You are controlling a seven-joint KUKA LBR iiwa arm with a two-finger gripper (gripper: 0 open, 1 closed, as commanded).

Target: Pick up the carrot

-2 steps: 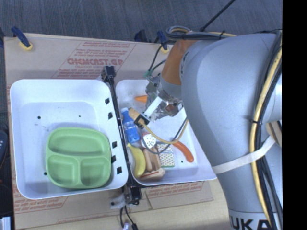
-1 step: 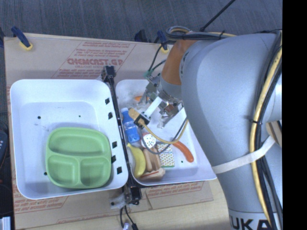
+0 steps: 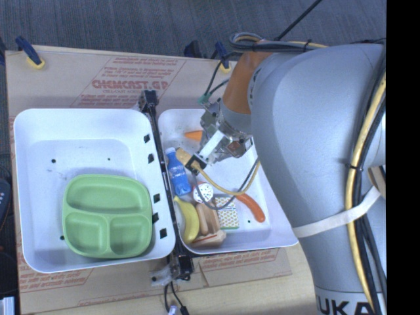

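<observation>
The carrot (image 3: 193, 135), as I take the orange wedge to be, lies at the far end of the right bin (image 3: 275, 231), low on its floor and just beside the gripper (image 3: 226, 144), which hangs over that bin. Whether the jaws are open or shut I cannot tell from this view. By my reading the pick is not yet made: closing on the carrot and lifting it are left.

You see the counter (image 3: 65, 77) covered in red-printed cardboard; left bin (image 3: 29, 176) and right bin (image 3: 174, 126) sit on it side by side.
</observation>
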